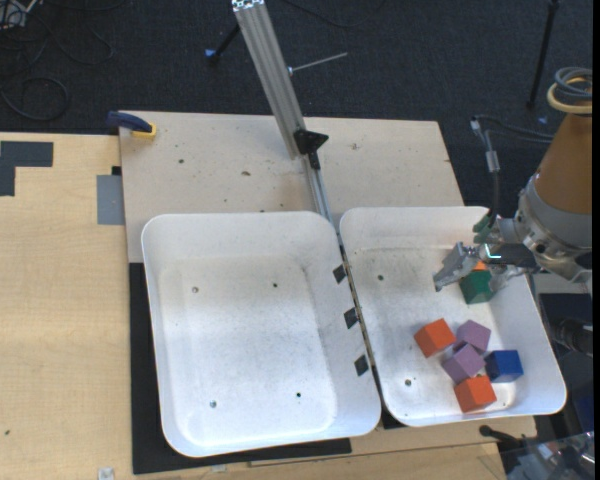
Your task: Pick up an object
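Nearest the camera, an orange cube [475, 393] lies by the front rim of the right bin [400, 238], with a blue cube [504, 365], two purple blocks [469, 349] and a second orange cube [434, 337] clustered just behind it. Farther back in that bin the gripper [470, 268] hangs low over a green block [476, 287], a small dark-green cube with a trace of orange at its top edge; whether its jaws are open or closed on the block cannot be told. Left of the dividing rims sits the left bin [180, 230], its white floor speckled grey.
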Motion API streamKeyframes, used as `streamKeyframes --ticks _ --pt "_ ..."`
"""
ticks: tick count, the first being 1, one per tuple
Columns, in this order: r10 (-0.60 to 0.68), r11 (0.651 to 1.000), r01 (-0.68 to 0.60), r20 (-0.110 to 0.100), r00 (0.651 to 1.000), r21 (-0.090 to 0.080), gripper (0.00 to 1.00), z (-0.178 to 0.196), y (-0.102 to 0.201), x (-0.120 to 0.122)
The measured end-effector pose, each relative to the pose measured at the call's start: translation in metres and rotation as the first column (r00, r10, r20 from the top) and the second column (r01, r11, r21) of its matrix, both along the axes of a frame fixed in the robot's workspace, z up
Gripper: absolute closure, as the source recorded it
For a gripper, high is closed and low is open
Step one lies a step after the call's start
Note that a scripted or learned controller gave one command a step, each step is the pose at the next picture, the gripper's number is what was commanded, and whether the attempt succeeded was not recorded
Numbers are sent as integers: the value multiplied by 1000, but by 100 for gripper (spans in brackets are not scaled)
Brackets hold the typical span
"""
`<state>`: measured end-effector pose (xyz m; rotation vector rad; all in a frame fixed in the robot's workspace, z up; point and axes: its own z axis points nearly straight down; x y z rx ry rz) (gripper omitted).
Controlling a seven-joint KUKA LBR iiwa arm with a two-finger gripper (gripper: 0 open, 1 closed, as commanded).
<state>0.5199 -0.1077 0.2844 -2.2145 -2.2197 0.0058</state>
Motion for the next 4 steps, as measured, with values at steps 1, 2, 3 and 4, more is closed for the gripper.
streamKeyframes --ticks 1,2,3,4 --pt "-5 1000 5 5 1000 -1 0 2 -2 0" --pt "-3 1000 3 -2 1000 0 0 -52 8 -5" --pt "-3 1000 3 -2 1000 0 0 -98 6 -10" --pt "-3 1000 3 -3 1000 1 0 -143 3 -17"
